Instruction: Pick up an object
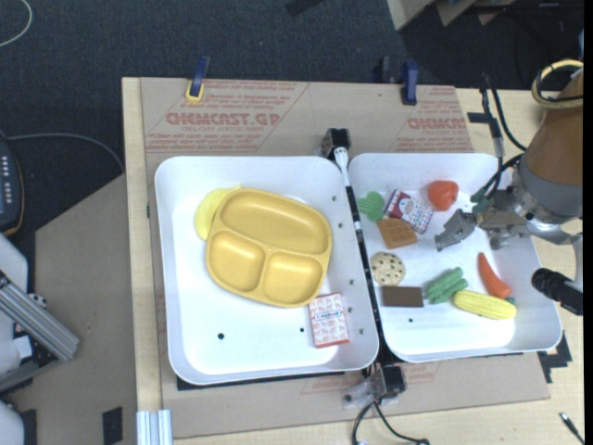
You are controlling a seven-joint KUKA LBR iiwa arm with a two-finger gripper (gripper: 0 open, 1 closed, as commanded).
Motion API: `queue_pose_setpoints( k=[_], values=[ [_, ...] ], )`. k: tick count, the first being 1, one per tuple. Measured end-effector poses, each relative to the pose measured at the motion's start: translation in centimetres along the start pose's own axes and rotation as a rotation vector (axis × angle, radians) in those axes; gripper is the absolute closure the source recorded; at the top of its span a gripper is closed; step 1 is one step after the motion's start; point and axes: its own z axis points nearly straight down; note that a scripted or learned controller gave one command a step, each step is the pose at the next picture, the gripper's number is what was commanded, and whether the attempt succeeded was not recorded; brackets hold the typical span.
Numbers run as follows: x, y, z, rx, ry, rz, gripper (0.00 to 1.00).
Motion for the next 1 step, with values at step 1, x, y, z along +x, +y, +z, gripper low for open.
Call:
queue_pose_setpoints(
  k=[1],
  values=[
    [0.01, 0.29, -0.60, -0.012, -0.002, -0.003, 0.00]
  ],
)
